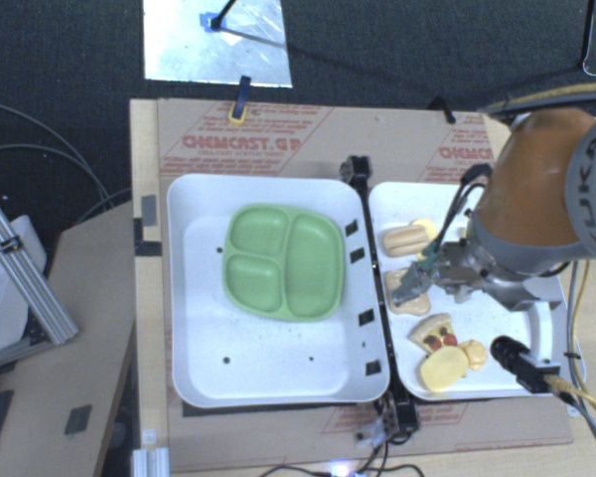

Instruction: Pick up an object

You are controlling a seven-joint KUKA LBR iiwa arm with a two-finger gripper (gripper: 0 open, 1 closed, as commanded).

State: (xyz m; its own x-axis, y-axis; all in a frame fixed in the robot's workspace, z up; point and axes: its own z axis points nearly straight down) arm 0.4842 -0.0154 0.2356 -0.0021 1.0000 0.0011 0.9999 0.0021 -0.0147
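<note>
My gripper (413,288) hangs low over the left part of the right bin (447,199), its fingers pointing down-left. Just under its tips lies a pale tan food piece (409,304), partly hidden by the fingers. A hot-dog bun toy (405,239) lies further back in that bin. In front sit a pizza-slice toy (432,333) and a yellow round piece (444,369) with a small yellow bit (474,354) beside it. I cannot see whether anything is between the fingers.
The left bin (194,366) holds a green divided plate (283,261). A black-clipped divider (366,266) runs between the two bins. The orange-banded wrist covers the right bin's right half.
</note>
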